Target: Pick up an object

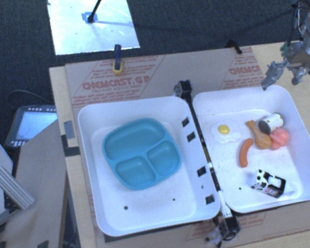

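Presently: hand (283, 73), fingers spread apart and holding nothing, at two o'clock above right bin (305, 144); sausage (245, 152), fried egg (224, 131) inside.

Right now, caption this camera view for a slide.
Open gripper hovers over right bin's far edge; toy food inside, blue tray in left bin.

So the light wooden desk (68, 133) has a printed cardboard sheet (153, 74) flat on it, and two shallow white plastic bins sit side by side on that: right bin (305, 144) just below the claw (285, 74), left bin (94, 158) well off to its left.
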`<state>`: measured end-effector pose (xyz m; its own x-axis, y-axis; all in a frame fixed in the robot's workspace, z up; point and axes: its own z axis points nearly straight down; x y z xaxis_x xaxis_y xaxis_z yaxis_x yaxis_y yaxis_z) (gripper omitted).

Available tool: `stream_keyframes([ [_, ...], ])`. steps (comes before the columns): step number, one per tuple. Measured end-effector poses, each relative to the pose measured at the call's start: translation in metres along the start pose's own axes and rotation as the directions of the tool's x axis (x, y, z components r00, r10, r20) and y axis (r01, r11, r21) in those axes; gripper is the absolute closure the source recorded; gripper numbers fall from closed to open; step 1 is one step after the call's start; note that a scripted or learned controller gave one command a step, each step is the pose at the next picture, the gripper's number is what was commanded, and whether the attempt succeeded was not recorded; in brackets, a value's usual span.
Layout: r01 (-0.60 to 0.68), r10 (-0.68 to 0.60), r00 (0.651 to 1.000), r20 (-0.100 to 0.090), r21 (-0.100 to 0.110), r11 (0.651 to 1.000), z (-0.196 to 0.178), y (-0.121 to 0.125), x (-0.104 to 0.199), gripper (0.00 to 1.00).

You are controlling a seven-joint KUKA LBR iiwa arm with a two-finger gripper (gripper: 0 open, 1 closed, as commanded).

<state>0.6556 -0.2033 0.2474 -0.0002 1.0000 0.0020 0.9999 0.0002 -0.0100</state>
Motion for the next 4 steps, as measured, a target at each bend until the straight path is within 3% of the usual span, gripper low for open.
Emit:
stream_keyframes([
  [1, 0.003, -0.003, 1.000, 0.003, -0.012, 1.000, -0.009, 0.002, 0.001, 0.00],
  [2, 0.002, -0.002, 1.000, 0.003, -0.010, 1.000, 0.034, -0.002, 0.003, 0.00],
  [4, 0.003, -0.003, 1.000, 0.002, -0.008, 1.000, 0.158, -0.004, 0.007, 0.00],
])
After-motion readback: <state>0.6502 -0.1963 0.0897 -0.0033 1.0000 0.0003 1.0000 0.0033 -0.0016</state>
